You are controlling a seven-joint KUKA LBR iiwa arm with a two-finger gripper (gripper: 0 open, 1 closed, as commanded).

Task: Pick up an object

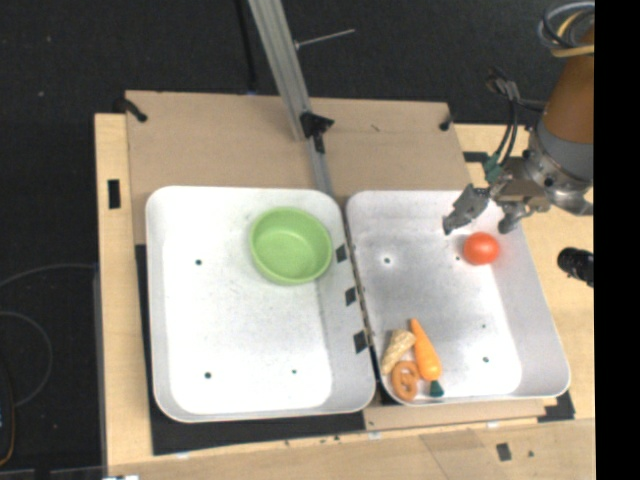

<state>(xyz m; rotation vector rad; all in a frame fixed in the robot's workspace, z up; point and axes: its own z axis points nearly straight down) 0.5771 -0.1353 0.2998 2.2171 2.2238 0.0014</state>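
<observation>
Your pincer [486, 212] hangs released, fingers spread, just above the tomato [481, 249] lying in the right bin [520, 368]. The green bowl [290, 246] sits in the left bin [180, 368].

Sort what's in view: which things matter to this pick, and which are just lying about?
In play:
gripper, open, hanging over the right bin
red ball, just below the jaws

Lying about:
green bowl in the left bin
carrot
small food pieces beside it
</observation>
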